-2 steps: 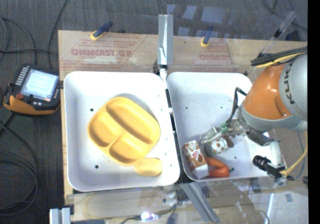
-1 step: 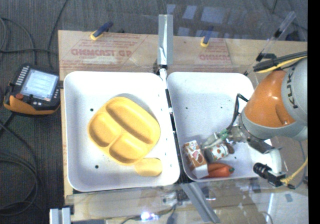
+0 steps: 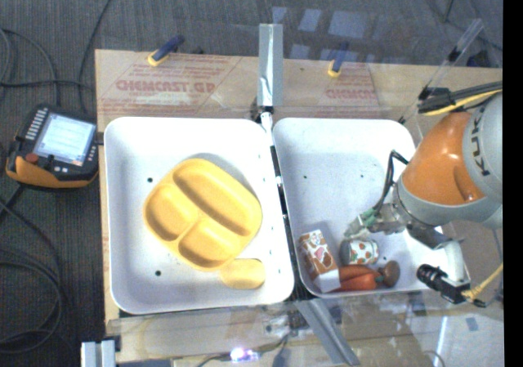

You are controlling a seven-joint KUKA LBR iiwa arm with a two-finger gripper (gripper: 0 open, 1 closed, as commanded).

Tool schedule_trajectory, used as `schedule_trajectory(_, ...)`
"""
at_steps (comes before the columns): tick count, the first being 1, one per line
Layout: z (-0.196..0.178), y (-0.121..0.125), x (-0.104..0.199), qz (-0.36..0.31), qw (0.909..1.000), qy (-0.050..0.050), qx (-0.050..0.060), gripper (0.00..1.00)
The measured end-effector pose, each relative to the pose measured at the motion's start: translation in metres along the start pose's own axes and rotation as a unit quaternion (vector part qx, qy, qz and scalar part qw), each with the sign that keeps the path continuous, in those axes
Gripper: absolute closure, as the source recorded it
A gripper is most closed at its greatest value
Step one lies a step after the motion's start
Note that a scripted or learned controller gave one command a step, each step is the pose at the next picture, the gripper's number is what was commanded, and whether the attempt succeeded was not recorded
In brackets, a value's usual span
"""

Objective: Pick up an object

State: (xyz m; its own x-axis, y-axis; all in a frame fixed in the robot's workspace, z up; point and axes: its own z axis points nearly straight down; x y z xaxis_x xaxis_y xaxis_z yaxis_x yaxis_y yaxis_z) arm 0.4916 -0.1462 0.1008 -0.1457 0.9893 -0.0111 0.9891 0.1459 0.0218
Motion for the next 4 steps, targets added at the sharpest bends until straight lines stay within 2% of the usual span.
schedule_trajectory(1, 0.0, 0.0, 0.0, 0.0, 1.0, 0.0, 0.0, 0.0)
schedule_trajectory(2, 0.01, -0.003, 0.003, -0.061, 0.9981, 0.0, 0.003, 0.0)
schedule_trajectory(3, 0.0, 0.0, 0.002, -0.061, 0.9981, 0.0, 0.0, 1.0)
schedule_trajectory(4, -0.082, 0.049, 0.046, 0.046, 0.9988, 0.004, 0.013, 1.0)
